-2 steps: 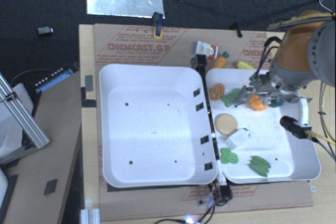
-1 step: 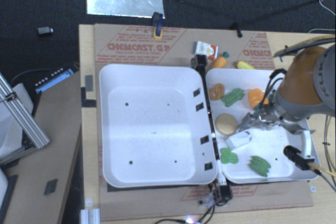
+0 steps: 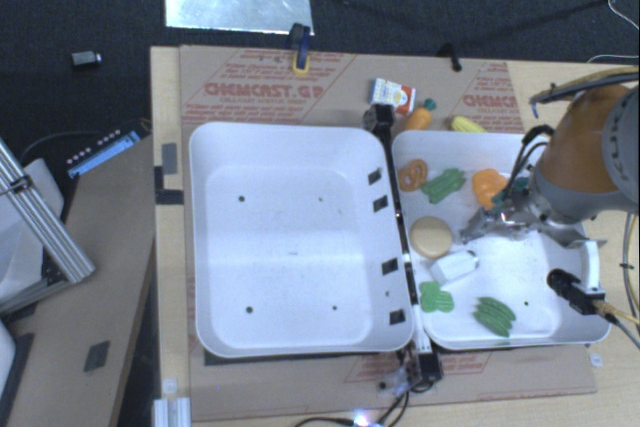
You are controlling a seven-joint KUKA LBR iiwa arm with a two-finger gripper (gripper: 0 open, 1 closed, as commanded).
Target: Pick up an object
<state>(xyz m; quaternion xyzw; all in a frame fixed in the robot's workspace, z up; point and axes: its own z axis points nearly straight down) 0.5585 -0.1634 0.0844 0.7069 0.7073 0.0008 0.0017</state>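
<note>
Jaws of the gripper [image 3: 478,227] sit low inside the right bin [image 3: 560,327], at the end of the grey arm [image 3: 590,155] that enters from the right; whether they are wide or narrow cannot be told from this angle, and nothing is seen between them. Just beside them, toward the bin's upper wall, lies an orange object [image 3: 488,185]. A green toy [image 3: 443,183] lies left of that, touching or nearly touching a pretzel-shaped brown piece [image 3: 411,175] at the bin's upper left corner. A round tan disc [image 3: 431,236] lies near the jaws on their left, with a white block [image 3: 453,266] just below it. A small green piece [image 3: 435,297] sits near the bin's lower left corner, and a ridged green piece [image 3: 494,314] lies toward the lower wall. The left bin [image 3: 210,315] stands beside the right one, their walls touching. Both rest on a cardboard sheet [image 3: 260,85] on the desk [image 3: 110,245]. Beyond the right bin's far wall, on the cardboard, lie a small carton [image 3: 390,94], a carrot-like piece [image 3: 418,117] and a yellow piece [image 3: 466,125].
</note>
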